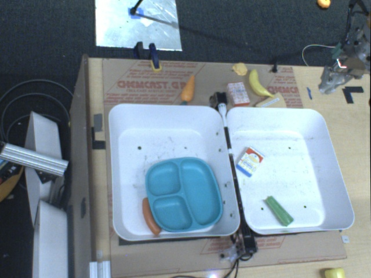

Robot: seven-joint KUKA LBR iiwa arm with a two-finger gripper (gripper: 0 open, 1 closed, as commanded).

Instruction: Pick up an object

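Two shallow white bins sit side by side on a cardboard-covered bench, with the pickable items spread between them. The left bin [124,155] holds a blue divided plate [184,194] lying flat toward its near wall, and an orange sausage-shaped piece [151,216] lies just beside the plate's near-left edge, close against the bin wall. The right bin [324,155] holds a small red, white and blue carton [249,161] near the divider and a green block [279,210] lying at a slant toward the near wall, the two well apart — spacing that would likely leave room around each for a grasp from above.

The gripper [336,77] is at the far right of the frame, beyond the bins' far edge and over the bench rather than over either bin. It is small and blurred there, so its state cannot be told, and nothing can be made out in it. By this reading no object has yet been approached.

Behind the bins, loose on the cardboard [145,86], lie a carrot [188,88], a banana [258,84] and a small pink-and-white box [238,93] — apparently set outside the working area. Dark carpet surrounds the bench; a shiny sheet [138,16] lies on the floor beyond.
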